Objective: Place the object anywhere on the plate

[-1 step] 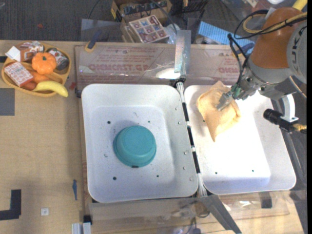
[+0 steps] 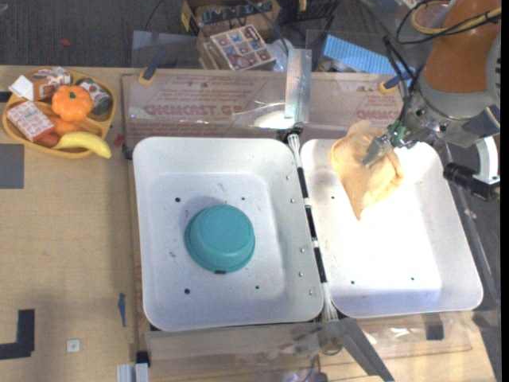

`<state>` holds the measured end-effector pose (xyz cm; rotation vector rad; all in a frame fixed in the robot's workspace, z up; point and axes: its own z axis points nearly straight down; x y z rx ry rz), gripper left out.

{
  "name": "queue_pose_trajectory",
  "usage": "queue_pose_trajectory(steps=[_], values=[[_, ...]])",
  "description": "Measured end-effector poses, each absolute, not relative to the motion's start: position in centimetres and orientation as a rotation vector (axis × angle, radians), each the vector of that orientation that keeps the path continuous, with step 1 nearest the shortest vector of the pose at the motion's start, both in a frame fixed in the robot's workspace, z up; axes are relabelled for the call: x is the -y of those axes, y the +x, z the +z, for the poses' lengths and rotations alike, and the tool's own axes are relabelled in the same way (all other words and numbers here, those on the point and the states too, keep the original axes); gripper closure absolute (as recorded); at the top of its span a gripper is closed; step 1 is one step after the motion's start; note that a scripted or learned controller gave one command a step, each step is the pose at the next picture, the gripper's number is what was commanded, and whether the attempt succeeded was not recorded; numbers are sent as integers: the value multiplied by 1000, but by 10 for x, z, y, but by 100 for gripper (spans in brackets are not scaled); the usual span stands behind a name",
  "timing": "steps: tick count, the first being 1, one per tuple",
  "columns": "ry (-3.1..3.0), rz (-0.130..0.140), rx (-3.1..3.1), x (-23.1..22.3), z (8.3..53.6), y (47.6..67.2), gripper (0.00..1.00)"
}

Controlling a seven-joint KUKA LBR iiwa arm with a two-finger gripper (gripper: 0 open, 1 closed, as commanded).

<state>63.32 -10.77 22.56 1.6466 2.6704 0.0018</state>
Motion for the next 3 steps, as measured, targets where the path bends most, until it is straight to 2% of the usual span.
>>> queue_pose_trajectory(steps=[1,3], values=[[1083,1,-2947,57,217,629,100],[0,4,-3136,-48,235,621,100]])
